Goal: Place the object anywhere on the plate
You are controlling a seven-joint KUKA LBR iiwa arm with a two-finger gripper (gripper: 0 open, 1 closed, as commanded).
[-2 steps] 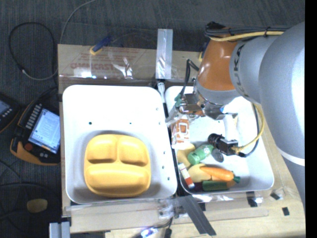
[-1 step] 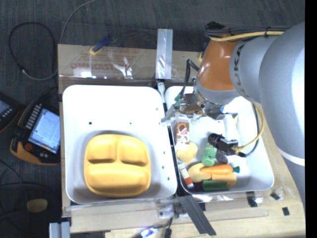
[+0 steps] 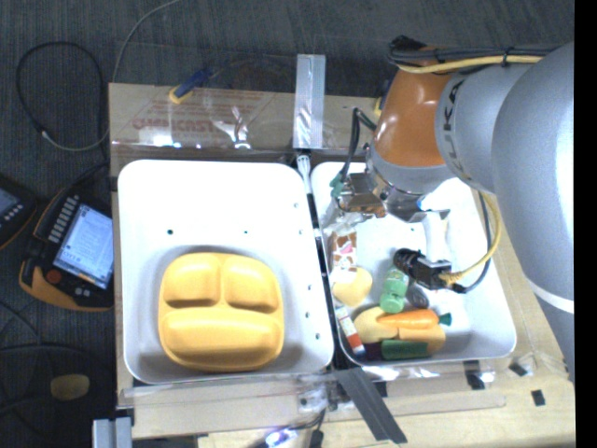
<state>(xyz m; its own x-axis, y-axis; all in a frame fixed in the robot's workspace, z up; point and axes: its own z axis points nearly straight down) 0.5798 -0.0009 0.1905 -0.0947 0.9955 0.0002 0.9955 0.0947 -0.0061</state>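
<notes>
Over the right bin (image 3: 485, 334), the pincer (image 3: 359, 199) is poised; its state cannot be told. Toy food (image 3: 396, 320) is piled at the bin's near side. One item should be grasped squarely, then carried left to the yellow plate (image 3: 222, 308).

A single fixed camera looks down from above the tabletop (image 3: 187, 110) at a slant, near enough that the two white bins take up most of the picture. The left bin (image 3: 210, 185) lies toward the middle-left and the right bin (image 3: 485, 329) toward the lower right. Dark carpeted floor (image 3: 75, 26) shows past the top and left edges. The grey arm (image 3: 522, 129) comes in from the right, looming large because it sits close to the lens
</notes>
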